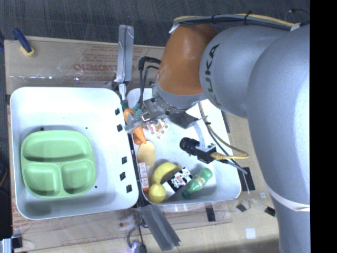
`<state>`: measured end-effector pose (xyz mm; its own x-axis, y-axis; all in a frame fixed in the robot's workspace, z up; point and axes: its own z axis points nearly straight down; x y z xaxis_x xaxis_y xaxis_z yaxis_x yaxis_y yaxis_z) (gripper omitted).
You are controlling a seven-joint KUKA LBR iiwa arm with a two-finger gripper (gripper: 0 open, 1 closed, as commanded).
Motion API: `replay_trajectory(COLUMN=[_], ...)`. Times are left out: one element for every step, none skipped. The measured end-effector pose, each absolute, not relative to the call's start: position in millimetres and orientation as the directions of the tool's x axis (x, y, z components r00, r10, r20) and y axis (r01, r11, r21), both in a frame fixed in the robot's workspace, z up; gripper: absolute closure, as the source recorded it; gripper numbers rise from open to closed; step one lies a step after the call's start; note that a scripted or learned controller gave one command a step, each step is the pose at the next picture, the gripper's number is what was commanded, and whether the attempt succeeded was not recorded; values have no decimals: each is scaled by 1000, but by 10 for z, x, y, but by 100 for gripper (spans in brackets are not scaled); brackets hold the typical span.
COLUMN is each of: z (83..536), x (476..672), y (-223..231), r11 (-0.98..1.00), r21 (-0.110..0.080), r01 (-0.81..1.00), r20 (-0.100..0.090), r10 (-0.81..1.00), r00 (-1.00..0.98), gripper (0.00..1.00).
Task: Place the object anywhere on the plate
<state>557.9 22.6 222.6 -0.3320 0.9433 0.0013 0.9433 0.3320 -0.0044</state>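
Camera view, looking down on both bins at a slant. My landmark is the green plate point(57, 164), a three-compartment tray lying in the left bin point(31, 101), towards its near-left side. My arm point(237, 57), grey with an orange band, comes in from the right. My gripper point(141, 115) hangs far to the right of the plate, low at the upper-left corner of the right bin point(231, 191), just past the divider between the bins. I cannot tell how my jaws stand, nor whether anything sits between them; the wrist and clutter hide them.

Right of the plate, in that right bin, lie the candidates: an orange carrot-like piece point(138, 134) just beneath my gripper, a pale yellow lump point(147, 153), a banana point(163, 171), a lemon point(157, 193), a green bottle point(198, 182) and a black-and-white carton point(180, 178).

My judgement: the pick is the step in hand. I should secure one piece squarely, lift clear of the divider, then travel left and release over any compartment.
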Motion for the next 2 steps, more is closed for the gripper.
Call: replay_trajectory(z=[2550, 2332], x=[5116, 4756], y=[731, 1337], r11=[467, 496], r21=[-3, -4], r01=[884, 869], r20=[1, 1], r10=[884, 869], r00=[-467, -496], gripper=[100, 100])
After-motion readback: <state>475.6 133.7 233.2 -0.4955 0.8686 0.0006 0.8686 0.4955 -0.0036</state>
